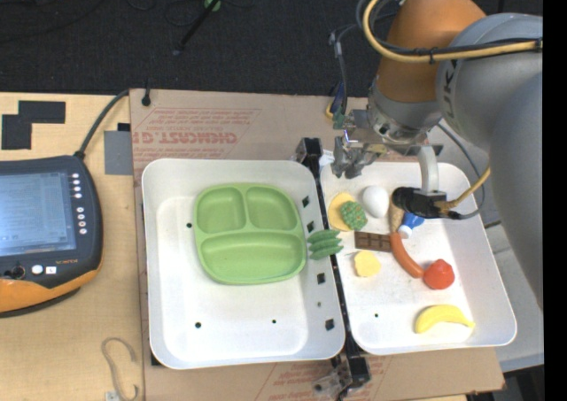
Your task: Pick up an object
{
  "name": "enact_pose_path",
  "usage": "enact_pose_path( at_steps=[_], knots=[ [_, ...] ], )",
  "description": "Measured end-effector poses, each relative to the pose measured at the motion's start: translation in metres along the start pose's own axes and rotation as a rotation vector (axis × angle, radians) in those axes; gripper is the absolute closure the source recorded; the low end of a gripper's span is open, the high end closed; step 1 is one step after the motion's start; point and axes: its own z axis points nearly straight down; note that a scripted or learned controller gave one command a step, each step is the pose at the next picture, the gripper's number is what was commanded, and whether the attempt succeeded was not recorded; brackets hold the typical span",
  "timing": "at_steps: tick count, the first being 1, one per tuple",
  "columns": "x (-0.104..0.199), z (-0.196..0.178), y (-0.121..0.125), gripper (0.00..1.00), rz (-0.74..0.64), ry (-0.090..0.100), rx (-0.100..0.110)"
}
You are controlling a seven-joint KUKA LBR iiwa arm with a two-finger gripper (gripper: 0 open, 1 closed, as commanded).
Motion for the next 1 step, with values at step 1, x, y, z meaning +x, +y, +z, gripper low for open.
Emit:
enact_pose_path(
  at_steps=[1],
  knots=[
    [-0.0035, 0.0045, -0.0207, 1.0, 0.004, -0.001, 0.005]
  ],
)
